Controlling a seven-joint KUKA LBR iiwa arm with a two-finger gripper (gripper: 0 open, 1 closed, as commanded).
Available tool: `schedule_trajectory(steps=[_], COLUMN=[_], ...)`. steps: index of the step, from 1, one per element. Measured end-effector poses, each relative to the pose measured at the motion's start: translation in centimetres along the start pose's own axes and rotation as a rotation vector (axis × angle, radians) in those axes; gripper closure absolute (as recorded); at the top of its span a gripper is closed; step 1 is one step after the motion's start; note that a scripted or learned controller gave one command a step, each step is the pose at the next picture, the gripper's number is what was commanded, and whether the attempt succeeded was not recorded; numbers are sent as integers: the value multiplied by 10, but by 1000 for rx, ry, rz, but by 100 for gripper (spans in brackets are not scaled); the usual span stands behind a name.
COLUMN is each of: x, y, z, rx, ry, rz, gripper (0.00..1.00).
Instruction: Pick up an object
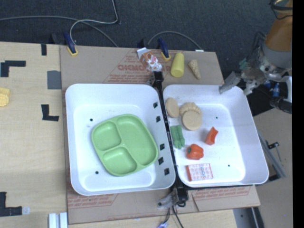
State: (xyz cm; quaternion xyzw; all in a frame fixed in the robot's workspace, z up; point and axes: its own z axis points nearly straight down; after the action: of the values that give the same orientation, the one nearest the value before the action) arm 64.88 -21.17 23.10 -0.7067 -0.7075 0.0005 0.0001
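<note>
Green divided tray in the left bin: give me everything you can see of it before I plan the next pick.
The green tray is a light green, plastic-looking plate with rounded corners and three compartments: two across its upper half, one wide one across the lower. It lies flat and right side up on the floor of the left bin, turned at a slant to the bin's walls. All compartments look bare, and only the bin floor touches it.
</note>
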Motion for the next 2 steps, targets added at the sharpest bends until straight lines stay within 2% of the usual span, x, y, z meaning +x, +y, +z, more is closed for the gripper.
schedule_trajectory(steps=[1,2], x=[18,38], y=[-50,-81], z=[99,144], rx=[4,-3], ry=[2,-1], rz=[0,1], gripper=[0,0])
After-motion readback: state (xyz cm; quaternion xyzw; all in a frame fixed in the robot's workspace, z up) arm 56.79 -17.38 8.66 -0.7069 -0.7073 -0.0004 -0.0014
